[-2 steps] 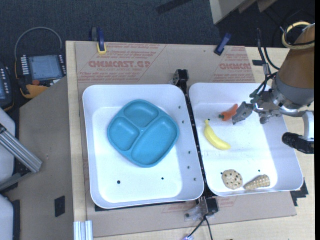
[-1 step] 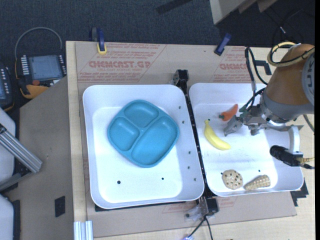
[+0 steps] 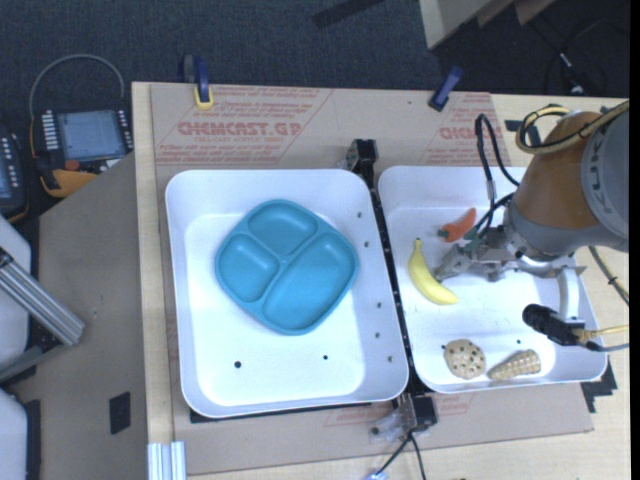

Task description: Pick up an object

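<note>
I reach in from the right over the right bin, my grey wrist and orange band hanging above its upper half. My gripper sits low near the bin's middle, just right of the banana; whether my jaws stand apart or together I cannot tell, since my own body hides the tips.

The banana lies close to the bin's left wall, smooth, yellow and curved, running top to bottom. Just beyond my gripper, toward the far wall, lies a small orange-red carrot-like piece, partly under my cables. Near the front wall sit a round, speckled tan cookie and beside it a ridged beige cone, close together but apart. The bare white floor between the banana and those two is the widest open room here.

The left bin holds a glossy blue divided plate with rounded corners and three hollows, set at a slant in the middle. White floor shows all round it, widest along the near side.
</note>
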Robot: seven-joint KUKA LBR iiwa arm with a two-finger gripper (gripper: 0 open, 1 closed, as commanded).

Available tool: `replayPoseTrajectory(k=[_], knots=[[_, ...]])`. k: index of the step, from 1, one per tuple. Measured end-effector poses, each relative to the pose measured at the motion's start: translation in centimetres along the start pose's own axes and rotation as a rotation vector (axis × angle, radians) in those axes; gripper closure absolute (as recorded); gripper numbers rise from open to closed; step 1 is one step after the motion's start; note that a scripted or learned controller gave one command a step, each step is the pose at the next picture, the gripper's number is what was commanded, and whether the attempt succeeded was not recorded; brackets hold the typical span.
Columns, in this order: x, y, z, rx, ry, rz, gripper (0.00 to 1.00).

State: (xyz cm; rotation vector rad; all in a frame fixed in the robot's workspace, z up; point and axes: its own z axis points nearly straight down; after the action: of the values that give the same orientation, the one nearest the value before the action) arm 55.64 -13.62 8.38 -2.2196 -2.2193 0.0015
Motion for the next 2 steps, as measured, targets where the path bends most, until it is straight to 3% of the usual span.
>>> replayPoseTrajectory(k=[1, 2], knots=[[0.0, 0.1, -1.1, -0.004, -0.002, 0.000, 1.00], [0.0, 0.0, -5.4, -0.007, -0.003, 0.000, 1.00]])
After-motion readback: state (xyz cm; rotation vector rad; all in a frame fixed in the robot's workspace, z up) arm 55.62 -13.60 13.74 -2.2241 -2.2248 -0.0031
